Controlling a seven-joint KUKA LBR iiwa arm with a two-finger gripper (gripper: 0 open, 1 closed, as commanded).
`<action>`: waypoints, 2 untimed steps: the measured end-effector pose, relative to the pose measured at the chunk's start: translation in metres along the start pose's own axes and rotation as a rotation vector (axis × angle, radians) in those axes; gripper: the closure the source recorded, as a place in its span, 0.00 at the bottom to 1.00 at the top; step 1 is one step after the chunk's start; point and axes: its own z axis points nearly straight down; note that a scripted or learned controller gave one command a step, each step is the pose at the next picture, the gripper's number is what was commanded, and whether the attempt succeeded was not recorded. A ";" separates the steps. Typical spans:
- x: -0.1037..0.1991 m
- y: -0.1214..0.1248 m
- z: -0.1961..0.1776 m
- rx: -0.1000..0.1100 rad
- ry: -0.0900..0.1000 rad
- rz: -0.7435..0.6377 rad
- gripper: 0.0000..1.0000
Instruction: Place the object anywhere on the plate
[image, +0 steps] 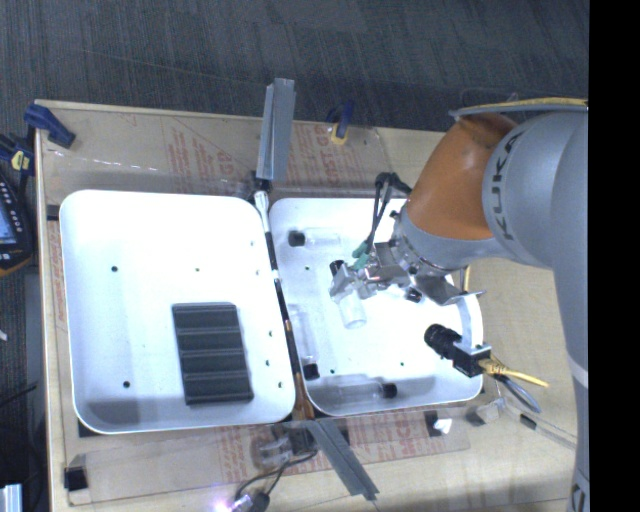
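Two white bins sit side by side on a bench. A dark ribbed plate (211, 352) lies in the left bin (90, 230). Over the right bin (330, 385), the gripper (347, 283) hangs beside a small clear object (354, 313) just below it; finger state cannot be told.
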 end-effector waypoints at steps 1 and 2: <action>0.128 -0.028 -0.087 -0.001 0.003 0.018 1.00; 0.221 -0.030 -0.050 0.003 0.000 0.051 1.00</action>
